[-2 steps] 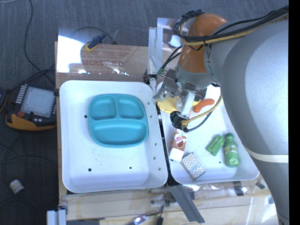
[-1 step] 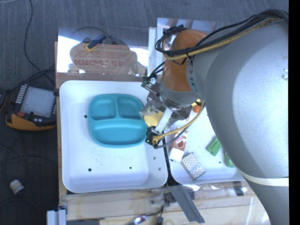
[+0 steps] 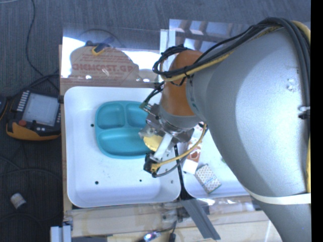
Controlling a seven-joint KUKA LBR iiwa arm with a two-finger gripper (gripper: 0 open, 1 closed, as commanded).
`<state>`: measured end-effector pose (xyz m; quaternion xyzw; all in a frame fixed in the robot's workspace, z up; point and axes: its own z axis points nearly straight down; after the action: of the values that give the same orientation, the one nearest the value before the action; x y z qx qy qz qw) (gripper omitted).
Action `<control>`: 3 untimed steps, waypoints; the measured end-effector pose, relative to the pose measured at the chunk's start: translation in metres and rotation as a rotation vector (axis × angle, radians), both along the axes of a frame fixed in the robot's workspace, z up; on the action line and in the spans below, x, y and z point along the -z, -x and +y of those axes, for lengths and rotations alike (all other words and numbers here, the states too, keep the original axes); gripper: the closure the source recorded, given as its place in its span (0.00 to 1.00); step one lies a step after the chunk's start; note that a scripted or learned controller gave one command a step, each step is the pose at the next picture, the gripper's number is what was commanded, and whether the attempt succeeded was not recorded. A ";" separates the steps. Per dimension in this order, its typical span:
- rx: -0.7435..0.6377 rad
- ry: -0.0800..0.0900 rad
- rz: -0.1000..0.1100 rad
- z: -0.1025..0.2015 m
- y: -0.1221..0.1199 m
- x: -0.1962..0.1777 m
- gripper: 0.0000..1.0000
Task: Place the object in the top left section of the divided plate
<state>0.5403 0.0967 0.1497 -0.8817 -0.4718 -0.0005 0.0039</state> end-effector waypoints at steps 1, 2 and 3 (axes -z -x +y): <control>0.184 0.006 -0.025 0.066 0.025 0.043 1.00; 0.178 0.012 -0.001 0.068 0.033 0.054 0.00; 0.178 0.012 -0.001 0.068 0.033 0.054 0.00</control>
<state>0.5071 0.1651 0.0958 -0.9202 -0.3914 0.0015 -0.0014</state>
